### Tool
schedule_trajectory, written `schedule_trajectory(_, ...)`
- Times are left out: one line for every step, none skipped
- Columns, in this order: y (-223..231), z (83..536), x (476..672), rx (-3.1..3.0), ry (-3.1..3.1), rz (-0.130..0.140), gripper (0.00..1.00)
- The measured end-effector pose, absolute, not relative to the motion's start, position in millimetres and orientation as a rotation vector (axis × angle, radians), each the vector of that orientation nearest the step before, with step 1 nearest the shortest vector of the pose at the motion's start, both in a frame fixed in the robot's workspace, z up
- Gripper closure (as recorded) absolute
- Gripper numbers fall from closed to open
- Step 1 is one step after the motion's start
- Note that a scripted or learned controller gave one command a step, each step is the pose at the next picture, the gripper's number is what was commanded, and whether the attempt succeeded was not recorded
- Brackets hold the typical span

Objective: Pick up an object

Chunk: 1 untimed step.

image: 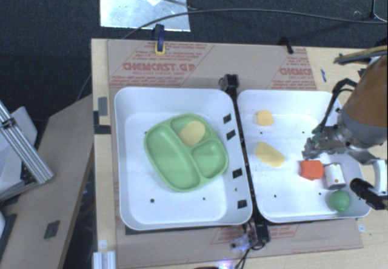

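Observation:
In the right bin (285,210) lie a small yellow piece (264,118), a longer yellow piece (270,154), an orange block (311,169), a white and silver cylinder (334,176) and a green ball (339,200). My gripper (315,145) hangs low over the bin's right side, just behind the orange block and close to it. Nothing is seen held in it. The grey arm with its orange band (367,104) comes in from the right edge.
The left bin (139,201) holds a green divided plate (176,165) with a yellow object (193,132) in its rear compartment. A black divider with clips (239,152) separates the bins. A black cable (267,13) runs across behind the bench.

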<state>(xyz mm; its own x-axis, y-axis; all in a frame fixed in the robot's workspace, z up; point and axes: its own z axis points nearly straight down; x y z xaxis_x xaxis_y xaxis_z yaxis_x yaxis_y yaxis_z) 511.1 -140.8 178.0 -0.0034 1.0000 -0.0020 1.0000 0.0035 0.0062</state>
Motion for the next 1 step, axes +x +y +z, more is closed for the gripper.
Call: schedule_trajectory(-141.2,225.6,513.0,2.212,2.222,0.006,1.0)
